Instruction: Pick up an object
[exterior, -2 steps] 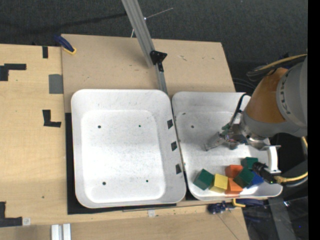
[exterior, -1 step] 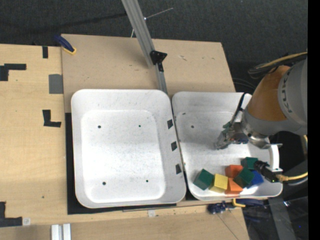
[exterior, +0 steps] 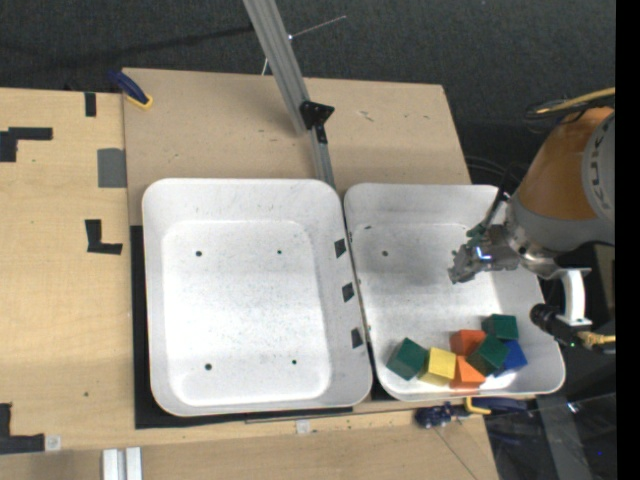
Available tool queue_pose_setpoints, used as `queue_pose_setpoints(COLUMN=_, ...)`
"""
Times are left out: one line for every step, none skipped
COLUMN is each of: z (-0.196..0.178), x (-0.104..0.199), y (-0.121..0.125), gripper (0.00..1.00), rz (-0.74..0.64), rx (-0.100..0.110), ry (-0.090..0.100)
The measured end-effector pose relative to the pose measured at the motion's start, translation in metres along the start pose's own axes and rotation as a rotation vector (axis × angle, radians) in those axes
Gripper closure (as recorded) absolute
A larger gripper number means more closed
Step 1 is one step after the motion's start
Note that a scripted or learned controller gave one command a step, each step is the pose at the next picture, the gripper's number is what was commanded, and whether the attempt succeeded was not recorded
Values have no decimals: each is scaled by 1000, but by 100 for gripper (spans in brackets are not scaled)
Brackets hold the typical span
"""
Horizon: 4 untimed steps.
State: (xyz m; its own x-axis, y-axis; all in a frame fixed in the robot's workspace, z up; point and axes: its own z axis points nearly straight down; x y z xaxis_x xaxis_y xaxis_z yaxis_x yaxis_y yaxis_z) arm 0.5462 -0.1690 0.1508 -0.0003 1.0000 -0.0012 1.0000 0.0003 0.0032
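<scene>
My bench (exterior: pixel 250 118), pale wood with dark tape marks, carries two shallow white bins side by side; the floor beyond is dark. The left bin (exterior: pixel 245 193) lies bare. My arm (exterior: pixel 565 183) reaches over the right bin (exterior: pixel 420 203), where the blocks (exterior: pixel 460 356) crowd the near corner, seemingly having slid together against the wall. My end effector (exterior: pixel 470 260) hangs above bare bin floor, well apart from that cluster; how far open it is I cannot tell, and I see nothing in it.
</scene>
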Motion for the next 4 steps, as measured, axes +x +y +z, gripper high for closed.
queue_pose_setpoints(z=-61, x=5, y=-3, gripper=100, rz=-2, rx=-2, ry=0)
queue_pose_setpoints(z=-67, x=6, y=-2, gripper=100, rz=-1, rx=3, ry=1)
queue_pose_setpoints(z=-79, x=57, y=13, gripper=100, rz=-6, rx=3, ry=4)
queue_pose_setpoints(z=-81, x=119, y=28, gripper=100, rz=-7, rx=4, ry=4)
